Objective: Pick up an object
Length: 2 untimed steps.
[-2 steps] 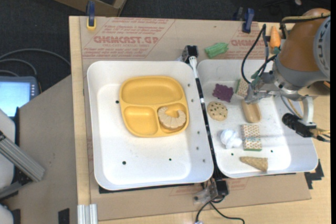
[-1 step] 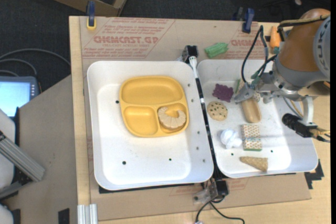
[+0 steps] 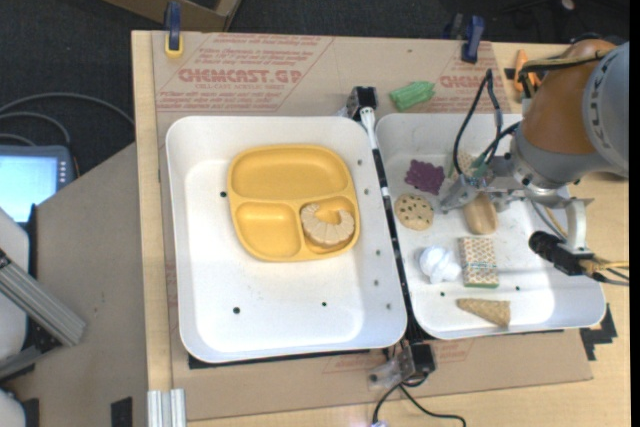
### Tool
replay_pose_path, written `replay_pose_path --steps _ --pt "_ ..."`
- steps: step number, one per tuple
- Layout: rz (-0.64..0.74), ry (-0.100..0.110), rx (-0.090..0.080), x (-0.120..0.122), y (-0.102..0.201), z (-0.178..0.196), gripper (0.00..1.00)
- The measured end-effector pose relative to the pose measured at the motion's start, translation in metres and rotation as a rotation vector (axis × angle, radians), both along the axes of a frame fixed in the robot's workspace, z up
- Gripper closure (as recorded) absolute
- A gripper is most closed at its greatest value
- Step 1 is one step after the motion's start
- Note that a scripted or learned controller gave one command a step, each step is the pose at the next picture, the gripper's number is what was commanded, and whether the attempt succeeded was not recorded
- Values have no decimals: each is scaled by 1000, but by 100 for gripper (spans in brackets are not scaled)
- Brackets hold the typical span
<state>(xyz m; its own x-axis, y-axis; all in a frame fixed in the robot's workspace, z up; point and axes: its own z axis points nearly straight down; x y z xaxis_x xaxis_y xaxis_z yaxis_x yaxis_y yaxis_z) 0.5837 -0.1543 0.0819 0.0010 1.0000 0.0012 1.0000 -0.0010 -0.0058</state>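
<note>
Your claw (image 3: pixel 478 198) hung low in the right bin (image 3: pixel 570 310), over a tan oblong piece (image 3: pixel 481 216).

That tan piece lay right under the claw tips, touching or nearly so; you could not tell whether the claw stood apart or together. Close by sat a purple bunch (image 3: pixel 424 176), a cookie (image 3: pixel 411 210), a white lump (image 3: pixel 437 263), a small packet (image 3: pixel 479 261) and a wedge (image 3: pixel 485 311). The left bin (image 3: pixel 200 245) held a yellow tray (image 3: pixel 291 202) with a round bun (image 3: pixel 328 223).

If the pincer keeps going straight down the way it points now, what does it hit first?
Most likely the tan oblong piece in the right bin: the pincer hangs right above it. Height is hard to judge from this slanted view, so the gap is unclear.
</note>
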Motion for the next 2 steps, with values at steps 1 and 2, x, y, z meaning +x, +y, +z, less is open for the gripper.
replay_pose_path --steps 1,2 --pt "0 -7 -1 2 0 13 100" --pt "4 -3 2 -38 54 3 100"
